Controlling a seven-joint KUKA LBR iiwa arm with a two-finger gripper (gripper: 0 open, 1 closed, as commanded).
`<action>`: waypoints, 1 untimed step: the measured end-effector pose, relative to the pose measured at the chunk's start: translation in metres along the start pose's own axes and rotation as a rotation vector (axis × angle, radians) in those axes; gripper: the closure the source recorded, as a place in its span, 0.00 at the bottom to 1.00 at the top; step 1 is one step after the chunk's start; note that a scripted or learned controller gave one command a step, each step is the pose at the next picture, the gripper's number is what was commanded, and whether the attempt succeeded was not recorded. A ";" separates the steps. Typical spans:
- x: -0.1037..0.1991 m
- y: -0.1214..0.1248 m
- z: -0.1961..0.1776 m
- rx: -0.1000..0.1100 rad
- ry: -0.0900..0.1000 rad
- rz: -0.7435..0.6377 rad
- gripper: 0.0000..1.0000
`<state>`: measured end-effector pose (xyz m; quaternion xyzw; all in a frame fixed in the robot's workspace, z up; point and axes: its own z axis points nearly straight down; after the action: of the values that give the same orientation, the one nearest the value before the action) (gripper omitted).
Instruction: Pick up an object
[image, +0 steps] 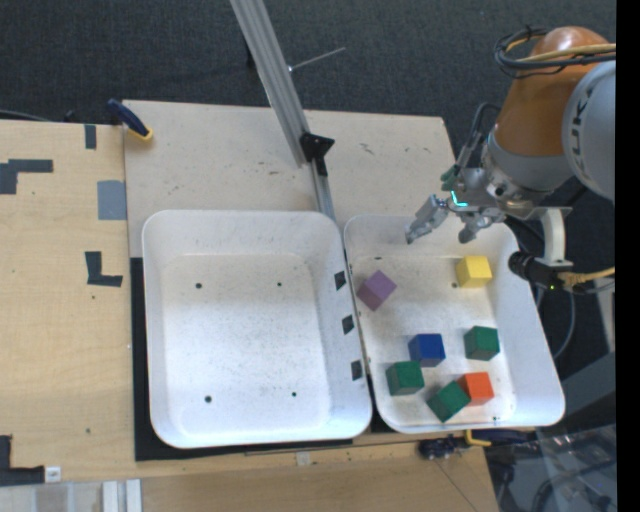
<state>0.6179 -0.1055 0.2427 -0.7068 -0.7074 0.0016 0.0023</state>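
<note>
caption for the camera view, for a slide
Open gripper above the right bin, which holds yellow, purple, blue, orange and three green blocks.

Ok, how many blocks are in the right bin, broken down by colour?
Green: 3
Purple: 1
Yellow: 1
Blue: 1
Orange: 1
Total: 7 blocks, all in the right bin.
</note>
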 end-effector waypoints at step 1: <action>0.000 0.001 -0.003 -0.004 -0.001 -0.001 0.00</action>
<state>0.6188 -0.1056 0.2453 -0.7063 -0.7079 0.0003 0.0005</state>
